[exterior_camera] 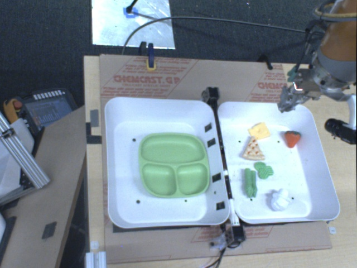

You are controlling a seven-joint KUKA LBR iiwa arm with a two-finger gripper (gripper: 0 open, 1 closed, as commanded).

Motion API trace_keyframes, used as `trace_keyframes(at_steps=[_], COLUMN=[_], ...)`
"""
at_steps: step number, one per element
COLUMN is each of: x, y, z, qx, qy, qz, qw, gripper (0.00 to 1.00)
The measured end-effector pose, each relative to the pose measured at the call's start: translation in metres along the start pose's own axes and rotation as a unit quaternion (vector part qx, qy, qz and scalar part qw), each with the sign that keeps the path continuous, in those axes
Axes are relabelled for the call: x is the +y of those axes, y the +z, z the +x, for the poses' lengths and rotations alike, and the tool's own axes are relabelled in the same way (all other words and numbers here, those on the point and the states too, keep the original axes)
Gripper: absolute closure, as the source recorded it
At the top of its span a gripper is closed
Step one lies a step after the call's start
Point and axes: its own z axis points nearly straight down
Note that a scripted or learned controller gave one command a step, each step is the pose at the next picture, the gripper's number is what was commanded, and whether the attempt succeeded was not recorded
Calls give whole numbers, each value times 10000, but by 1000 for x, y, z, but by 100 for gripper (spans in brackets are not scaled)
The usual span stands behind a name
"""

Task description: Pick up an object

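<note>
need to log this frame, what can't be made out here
- Gripper, camera view: small and blurred over the right bin's far rim; open or shut cannot be told.
- Arm: cut off by the top and right edges.
- White object in the right bin: white on white, its shape cannot be told.
- Print on the cardboard: too blurred to read fully.

Six small toy foods crowded the right bin (321,166): a cheese wedge (259,130) touching a pizza slice (252,148), a strawberry (293,139) apart toward the right wall, and a green bean (250,182), broccoli (264,170) and a white piece (279,200) nearer the front. Bare floor lay open along the back wall. In the left bin (120,121), a green divided plate (173,165) filled the middle, leaving a clear margin around it.
</note>
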Motion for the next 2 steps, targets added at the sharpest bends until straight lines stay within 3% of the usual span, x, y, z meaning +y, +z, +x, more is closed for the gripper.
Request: trace_keyframes(at_steps=[2], x=[-7], y=[41], z=[105], qx=[17], qy=[-18], qz=[38], qw=[10000], gripper=[100])
